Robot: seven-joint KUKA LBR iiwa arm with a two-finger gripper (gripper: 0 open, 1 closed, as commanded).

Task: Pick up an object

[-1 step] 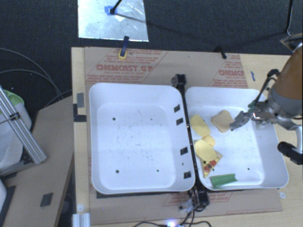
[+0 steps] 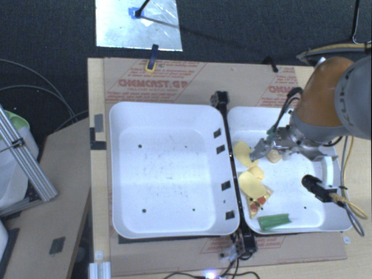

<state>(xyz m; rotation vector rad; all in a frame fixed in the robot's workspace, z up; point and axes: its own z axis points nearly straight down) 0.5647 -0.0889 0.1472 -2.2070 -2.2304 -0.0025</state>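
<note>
My gripper [image 2: 261,151] hangs low over the upper left part of the right bin [image 2: 302,116], the arm coming in from the right. Just left of the gripper lies a yellow piece [image 2: 240,151]. A small tan thing [image 2: 273,156] sits right under the gripper's tip, partly hidden by it. Below these lie a larger pale yellow piece [image 2: 251,185], a small red and yellow item [image 2: 259,201], and a green flat stick [image 2: 273,220] near the bin's front wall.
The left bin [image 2: 125,118] stands beside the right one, with black clips [image 2: 222,150] along the shared wall. Both bins rest on a cardboard sheet [image 2: 174,80]. A grey metal plate [image 2: 138,16] lies on the dark floor beyond.
</note>
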